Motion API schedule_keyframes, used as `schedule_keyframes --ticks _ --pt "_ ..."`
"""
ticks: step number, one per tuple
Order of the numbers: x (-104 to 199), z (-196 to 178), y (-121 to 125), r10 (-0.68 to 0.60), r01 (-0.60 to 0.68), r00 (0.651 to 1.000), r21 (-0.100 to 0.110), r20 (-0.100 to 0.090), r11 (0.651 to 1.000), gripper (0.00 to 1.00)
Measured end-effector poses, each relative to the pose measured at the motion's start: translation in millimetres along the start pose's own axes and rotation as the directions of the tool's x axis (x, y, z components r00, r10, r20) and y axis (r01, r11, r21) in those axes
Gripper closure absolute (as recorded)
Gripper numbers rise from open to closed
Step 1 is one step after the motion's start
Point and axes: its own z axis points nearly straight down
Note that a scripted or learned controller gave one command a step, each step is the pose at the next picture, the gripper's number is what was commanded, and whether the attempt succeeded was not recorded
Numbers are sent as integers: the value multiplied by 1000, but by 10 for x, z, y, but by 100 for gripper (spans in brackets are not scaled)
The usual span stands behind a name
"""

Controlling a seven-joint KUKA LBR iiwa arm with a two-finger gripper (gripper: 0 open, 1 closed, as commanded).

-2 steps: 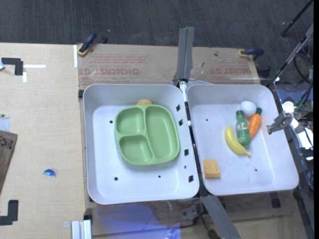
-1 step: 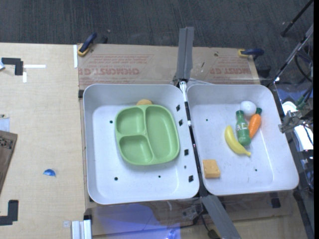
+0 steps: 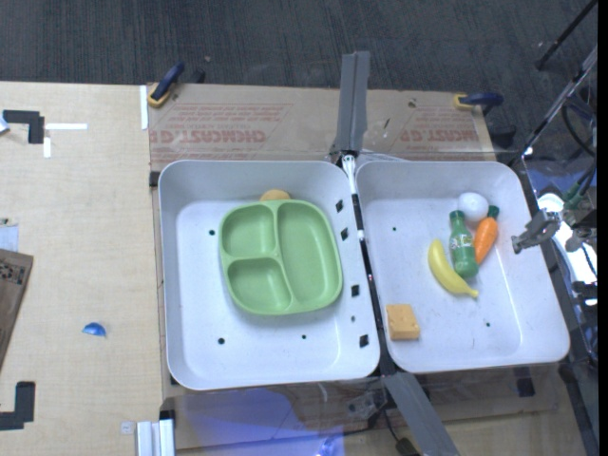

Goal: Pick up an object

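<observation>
The bench (image 3: 76, 255) is pale wood, with a sheet of printed cardboard (image 3: 285, 122) across its far side under the two bins. The left bin (image 3: 180, 283) and the right bin (image 3: 532, 321) sit side by side, their inner rims touching along a dark hinge strip.

Biggest thing in the left bin is a green divided plate (image 3: 281, 256) with three compartments, lying flat near the middle. A small orange-yellow object (image 3: 275, 196) peeks out from behind its far edge; too much of it is hidden to say what it is.

Everything to pick lies in the right bin. A yellow banana (image 3: 448, 271) lies slantwise near the centre, and a green bottle (image 3: 462, 246) lies just beside it on the far-right side, touching it. An orange carrot (image 3: 485, 238) with a green top rests against the bottle's right side. A white ball (image 3: 472, 204) sits at the far end of this cluster, close to the bottle's cap. A yellow sponge block (image 3: 404, 323) lies well apart from the rest, near the bin's front left corner.

The claw (image 3: 534, 230) is at the right bin's right rim, above the edge and clear of every object. It is small and partly blurred, so I cannot tell how it is set, but nothing is in it.
</observation>
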Motion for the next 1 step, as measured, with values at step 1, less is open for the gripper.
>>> schedule_keyframes --ticks 1 --pt "290 1285 936 -67 67 998 -2 0 998 0"
